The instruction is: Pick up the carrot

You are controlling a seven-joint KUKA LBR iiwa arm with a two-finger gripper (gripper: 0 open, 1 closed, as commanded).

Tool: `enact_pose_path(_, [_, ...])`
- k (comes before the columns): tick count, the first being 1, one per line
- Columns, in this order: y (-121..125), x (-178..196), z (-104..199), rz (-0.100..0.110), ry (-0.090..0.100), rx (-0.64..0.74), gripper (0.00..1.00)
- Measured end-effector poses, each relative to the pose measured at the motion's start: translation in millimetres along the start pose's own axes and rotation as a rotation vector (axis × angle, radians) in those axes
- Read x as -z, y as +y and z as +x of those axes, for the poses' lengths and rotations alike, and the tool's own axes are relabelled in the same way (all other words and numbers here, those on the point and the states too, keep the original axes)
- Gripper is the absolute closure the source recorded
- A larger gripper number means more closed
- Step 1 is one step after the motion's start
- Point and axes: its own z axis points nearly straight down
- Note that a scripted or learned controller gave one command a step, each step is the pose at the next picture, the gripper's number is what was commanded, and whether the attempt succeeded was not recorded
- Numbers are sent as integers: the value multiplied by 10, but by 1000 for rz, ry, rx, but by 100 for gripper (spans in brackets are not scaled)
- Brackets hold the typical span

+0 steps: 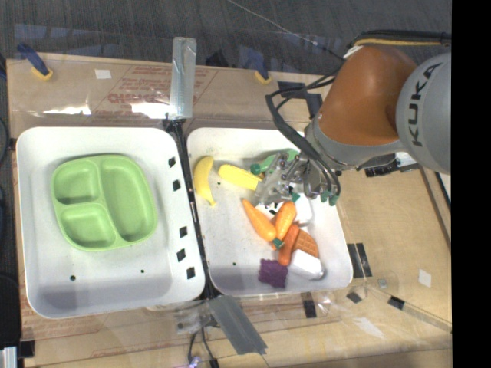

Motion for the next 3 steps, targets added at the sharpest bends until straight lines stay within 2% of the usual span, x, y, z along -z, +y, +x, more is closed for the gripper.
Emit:
enact_pose_path(1, [-665,1043,54,4,-2,-164,100])
enact_pose_path(2, [-990,1863,85,4,0,72,100])
enact_pose_path(3, [-845,1636,-588,0,10,258,100])
